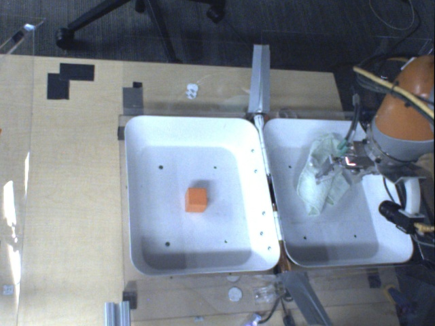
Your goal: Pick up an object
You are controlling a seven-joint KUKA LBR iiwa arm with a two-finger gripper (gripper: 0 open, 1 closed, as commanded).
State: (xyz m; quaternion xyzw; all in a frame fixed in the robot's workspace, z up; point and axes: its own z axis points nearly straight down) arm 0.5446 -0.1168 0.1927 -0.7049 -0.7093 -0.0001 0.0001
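A small orange cube (196, 200) lies near the middle of the left bin (146, 148). A crumpled pale green and white cloth (318, 182) lies in the right bin (353, 240), toward its centre. My gripper (342, 164) hangs low over the cloth's upper right part, reaching in from the right. The wrist and its cables cover the cloth's right edge. Whether the gripper touches or holds the cloth is hidden from this angle.
The grey arm with its orange band (408, 107) stands over the right bin's right side. A metal bar (259, 80) rises behind the seam between the bins. Black tape marks (68, 79) lie on the wooden bench at the left.
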